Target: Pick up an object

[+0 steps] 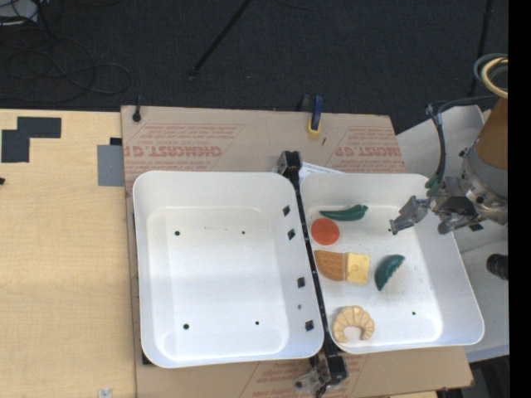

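The arm (489, 152) reaches in from the right, its gripper (425, 216) spread wide and holding nothing above the right bin's (452, 326) far edge. The nearest object, a green pepper (345, 213), lies just left.

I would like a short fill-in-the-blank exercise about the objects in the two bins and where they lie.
1. All the toy foods lie in the ____ bin as the camera sees it.
2. The croissant lies nearest the ____ edge of that bin.
3. The red ball lies just below the green ____.
4. The gripper hovers over the bin's ____ side.

Missing words: right; front; pepper; right
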`<state>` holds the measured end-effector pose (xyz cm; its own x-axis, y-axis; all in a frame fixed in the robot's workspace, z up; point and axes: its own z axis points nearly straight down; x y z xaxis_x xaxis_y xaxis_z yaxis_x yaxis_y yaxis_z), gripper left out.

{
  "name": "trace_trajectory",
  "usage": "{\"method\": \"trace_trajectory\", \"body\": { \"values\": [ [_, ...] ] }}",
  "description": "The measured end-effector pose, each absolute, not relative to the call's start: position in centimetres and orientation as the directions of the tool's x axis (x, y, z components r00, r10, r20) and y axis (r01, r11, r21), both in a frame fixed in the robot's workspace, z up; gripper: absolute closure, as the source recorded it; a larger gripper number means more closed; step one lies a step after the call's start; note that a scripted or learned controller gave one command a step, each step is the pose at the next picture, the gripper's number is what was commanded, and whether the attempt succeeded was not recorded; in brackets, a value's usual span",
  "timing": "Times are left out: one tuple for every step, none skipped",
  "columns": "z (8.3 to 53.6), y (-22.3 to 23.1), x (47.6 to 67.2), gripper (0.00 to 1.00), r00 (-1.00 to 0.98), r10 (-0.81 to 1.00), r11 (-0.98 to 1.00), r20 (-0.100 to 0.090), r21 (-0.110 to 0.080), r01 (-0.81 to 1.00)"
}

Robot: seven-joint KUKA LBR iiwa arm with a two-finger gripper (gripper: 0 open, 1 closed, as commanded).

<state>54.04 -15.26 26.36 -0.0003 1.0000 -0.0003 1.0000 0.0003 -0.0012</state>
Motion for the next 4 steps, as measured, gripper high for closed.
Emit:
{"method": "trace_trajectory", "body": {
  "values": [
    [13.5, -9.0, 52.4, 0.00, -0.005, 1.000, 0.005, 0.006, -0.017, 1.000],
    [8.9, -13.0, 58.6, 0.00, -0.001, 1.000, 0.001, -0.001, 0.009, 1.000],
    [8.8, -15.6, 63.1, 0.00, -0.004, 1.000, 0.004, -0.001, 0.002, 1.000],
    [8.8, -11.4, 64.4, 0.00, -0.004, 1.000, 0.004, 0.000, -0.001, 1.000]
  ]
}}
